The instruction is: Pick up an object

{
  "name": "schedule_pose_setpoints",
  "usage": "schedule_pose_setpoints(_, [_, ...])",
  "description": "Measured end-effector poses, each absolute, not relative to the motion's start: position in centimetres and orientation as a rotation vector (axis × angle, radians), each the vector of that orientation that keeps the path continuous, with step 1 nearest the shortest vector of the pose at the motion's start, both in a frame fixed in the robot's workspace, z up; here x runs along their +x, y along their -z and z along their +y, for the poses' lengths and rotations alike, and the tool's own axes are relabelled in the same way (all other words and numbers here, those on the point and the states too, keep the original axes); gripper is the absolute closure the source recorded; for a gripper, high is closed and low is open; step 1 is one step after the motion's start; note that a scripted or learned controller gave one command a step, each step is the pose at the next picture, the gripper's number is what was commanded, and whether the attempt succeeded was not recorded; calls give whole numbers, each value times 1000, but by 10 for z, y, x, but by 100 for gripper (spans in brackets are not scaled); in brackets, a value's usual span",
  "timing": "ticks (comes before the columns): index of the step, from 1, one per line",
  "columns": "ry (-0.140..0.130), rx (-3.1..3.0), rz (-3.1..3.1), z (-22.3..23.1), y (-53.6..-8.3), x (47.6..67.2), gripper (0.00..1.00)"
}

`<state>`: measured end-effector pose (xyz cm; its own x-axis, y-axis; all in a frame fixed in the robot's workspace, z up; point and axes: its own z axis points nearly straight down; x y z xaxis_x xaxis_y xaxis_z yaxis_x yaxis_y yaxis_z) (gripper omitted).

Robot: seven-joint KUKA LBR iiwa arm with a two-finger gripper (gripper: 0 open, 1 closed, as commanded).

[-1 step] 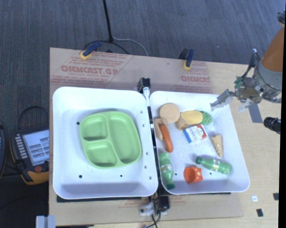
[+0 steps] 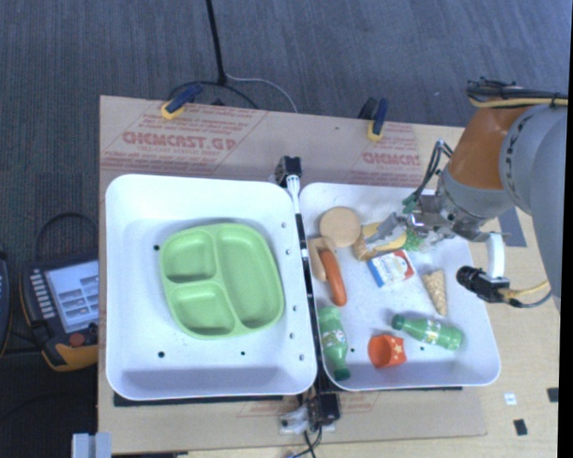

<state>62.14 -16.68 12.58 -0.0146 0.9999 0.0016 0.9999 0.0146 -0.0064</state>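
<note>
Tool [image 2: 410,226] hangs low over the right bin's [image 2: 479,371] upper corner; its grip I cannot tell; the yellow piece [image 2: 387,244] lies just left, long axis slanting.

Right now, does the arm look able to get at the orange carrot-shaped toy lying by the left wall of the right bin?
Probably yes. The orange carrot-shaped toy lies uncovered, with open space above it, and the pincer is in the same shallow white bin. The bin wall beside the toy may crowd one side.
</note>
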Motion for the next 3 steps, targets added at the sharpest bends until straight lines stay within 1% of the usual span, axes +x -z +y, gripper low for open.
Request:
schedule_pose_setpoints(1, [4, -1942, -2512, -153, -97, 602, 0])
schedule_pose_setpoints(2, [3, -1929, -2498, -148, -99, 598, 100])
schedule_pose_setpoints(3, [3, -1787, -2588, -95, -197, 572, 100])
